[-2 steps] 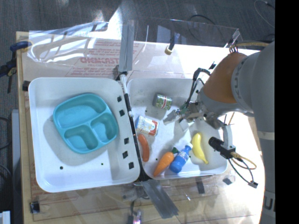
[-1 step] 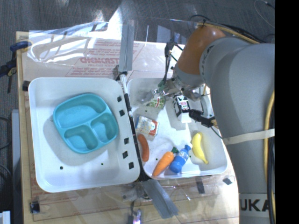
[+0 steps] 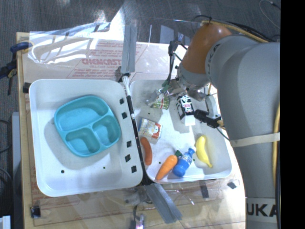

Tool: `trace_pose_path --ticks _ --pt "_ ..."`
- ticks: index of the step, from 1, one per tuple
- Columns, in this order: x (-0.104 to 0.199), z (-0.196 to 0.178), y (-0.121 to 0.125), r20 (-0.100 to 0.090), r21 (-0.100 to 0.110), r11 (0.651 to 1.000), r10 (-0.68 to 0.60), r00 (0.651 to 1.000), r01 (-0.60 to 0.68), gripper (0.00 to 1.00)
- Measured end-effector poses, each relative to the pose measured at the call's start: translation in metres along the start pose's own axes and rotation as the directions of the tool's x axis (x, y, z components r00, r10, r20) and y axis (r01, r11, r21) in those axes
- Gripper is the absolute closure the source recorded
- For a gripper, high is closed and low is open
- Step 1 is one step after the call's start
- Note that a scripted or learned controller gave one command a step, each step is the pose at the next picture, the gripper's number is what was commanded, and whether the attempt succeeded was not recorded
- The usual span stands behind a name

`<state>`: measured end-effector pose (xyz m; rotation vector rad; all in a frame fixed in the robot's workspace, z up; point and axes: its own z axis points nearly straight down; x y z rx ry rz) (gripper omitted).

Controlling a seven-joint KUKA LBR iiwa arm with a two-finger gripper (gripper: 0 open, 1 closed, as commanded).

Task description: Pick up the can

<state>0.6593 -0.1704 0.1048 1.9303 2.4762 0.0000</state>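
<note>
The can [image 3: 159, 101] is a small silvery one with a green label. It lies tilted in the right bin [image 3: 217, 173], near that bin's far left part. My gripper [image 3: 169, 89] hangs from the grey arm directly above and to the right of the can, its tip at the can's upper end. The wrist hides where the tip meets the can, so I cannot tell if it has hold of it.
Also in the right bin are a small printed packet [image 3: 150, 130], a red sausage [image 3: 147, 151], a carrot [image 3: 166, 167], a blue bottle [image 3: 183, 162] and a banana [image 3: 204, 151]. In the left bin [image 3: 43, 175] lies a blue divided plate [image 3: 86, 125].
</note>
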Motion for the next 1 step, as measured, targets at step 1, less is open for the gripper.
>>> trace_pose_path --ticks 1 --pt "0.0470 -0.0894 0.0024 -0.001 0.001 0.994 0.109 0.994 -0.109 1.00"
